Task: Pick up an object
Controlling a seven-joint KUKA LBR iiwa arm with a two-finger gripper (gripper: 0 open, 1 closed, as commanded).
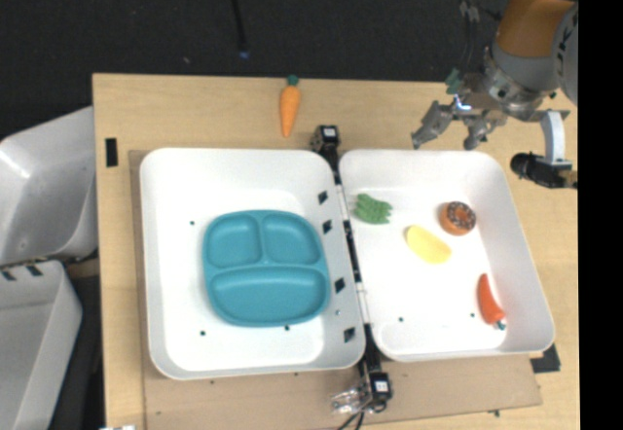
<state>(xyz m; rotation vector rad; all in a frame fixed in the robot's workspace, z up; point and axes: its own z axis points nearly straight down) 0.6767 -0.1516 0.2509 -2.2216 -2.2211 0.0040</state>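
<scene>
Fingers (452,126) spread apart and grasping nothing hang over the far edge of the right bin (521,224), above the light wooden table (214,107). Below them in that bin lie a green leafy toy (372,209), a yellow piece (426,244), a brown doughnut (457,216) and a red pepper (490,301). To their left, a toy carrot (289,107) rests on the table. The left bin (165,321) carries a teal divided plate (266,267). Dark floor (292,0) lies beyond.

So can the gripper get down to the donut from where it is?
Probably yes. The gripper hangs open above the right bin's far edge, and the donut lies apart from the yellow piece with nothing over it.
</scene>
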